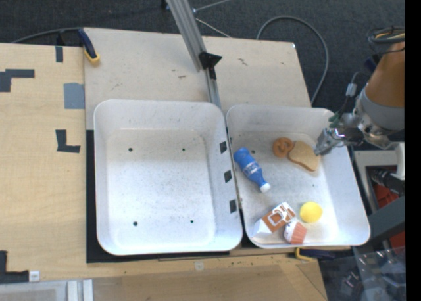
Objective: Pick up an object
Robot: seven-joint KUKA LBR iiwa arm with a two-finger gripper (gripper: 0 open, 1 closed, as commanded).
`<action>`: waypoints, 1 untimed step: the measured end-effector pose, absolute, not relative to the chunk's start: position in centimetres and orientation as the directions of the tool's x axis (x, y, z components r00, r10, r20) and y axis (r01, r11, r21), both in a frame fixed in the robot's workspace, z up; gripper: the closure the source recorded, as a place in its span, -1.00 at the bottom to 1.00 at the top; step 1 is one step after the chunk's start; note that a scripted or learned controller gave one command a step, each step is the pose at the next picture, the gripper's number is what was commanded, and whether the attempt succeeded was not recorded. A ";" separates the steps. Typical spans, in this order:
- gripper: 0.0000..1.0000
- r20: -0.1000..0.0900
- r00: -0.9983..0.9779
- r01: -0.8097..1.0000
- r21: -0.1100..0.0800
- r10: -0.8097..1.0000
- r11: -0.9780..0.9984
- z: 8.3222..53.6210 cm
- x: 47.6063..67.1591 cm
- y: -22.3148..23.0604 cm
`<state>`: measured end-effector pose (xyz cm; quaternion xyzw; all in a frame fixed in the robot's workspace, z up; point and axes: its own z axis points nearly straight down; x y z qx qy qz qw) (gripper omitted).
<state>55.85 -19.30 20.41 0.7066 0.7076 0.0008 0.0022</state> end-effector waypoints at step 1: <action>1.00 -0.002 -0.002 1.000 0.004 1.000 0.002 24.7 56.0 -19.1</action>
